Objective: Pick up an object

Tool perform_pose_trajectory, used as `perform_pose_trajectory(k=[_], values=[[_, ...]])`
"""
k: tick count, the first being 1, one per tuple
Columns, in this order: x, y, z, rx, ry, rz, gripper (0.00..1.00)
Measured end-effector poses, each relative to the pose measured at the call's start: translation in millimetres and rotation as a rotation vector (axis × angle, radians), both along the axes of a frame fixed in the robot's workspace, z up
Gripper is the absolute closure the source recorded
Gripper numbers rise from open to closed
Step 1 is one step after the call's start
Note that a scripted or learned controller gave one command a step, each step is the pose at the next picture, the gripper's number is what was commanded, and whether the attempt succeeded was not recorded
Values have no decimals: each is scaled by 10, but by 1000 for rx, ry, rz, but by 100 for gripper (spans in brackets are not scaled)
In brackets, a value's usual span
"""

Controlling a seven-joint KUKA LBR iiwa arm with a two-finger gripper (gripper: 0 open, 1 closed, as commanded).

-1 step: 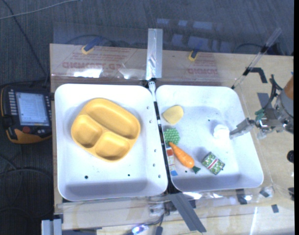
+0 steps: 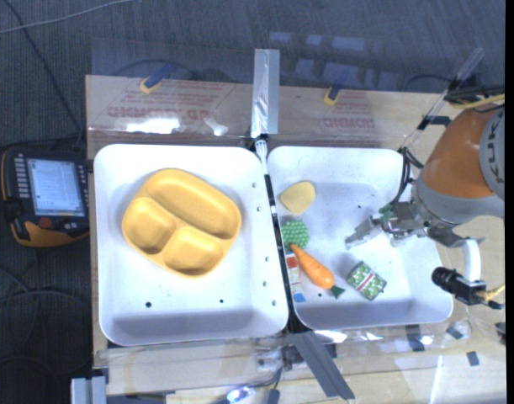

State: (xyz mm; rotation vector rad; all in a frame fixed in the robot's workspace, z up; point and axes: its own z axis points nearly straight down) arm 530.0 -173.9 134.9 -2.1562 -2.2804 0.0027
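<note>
The gripper hangs with fingers spread and nothing between them over the right bin, above bare floor. The nearest candidate, a green packet, lies near the bin's front edge, beside a carrot.

The grey KUKA arm carries a broad, rounded orange band above its wrist, with part of a dark letter marking on its grey casing at the upper right. Below the band sits a smooth grey collar. The small metal tool is silvery, with slim pale fingers and a spot of green and red at its base. A white bracket with a black cylindrical fitting hangs beside it, and thin dark cables run along the arm.
</note>
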Motion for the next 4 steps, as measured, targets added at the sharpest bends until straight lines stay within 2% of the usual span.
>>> perform_pose_trajectory(k=[1,2,3,4], values=[[-109,317,62,-1,0,51,0],[-215,1120,480,0,-1,168,0],[-97,931,477,-1,0,65,0],[-397,620,-441,-2,-13,137,0]])
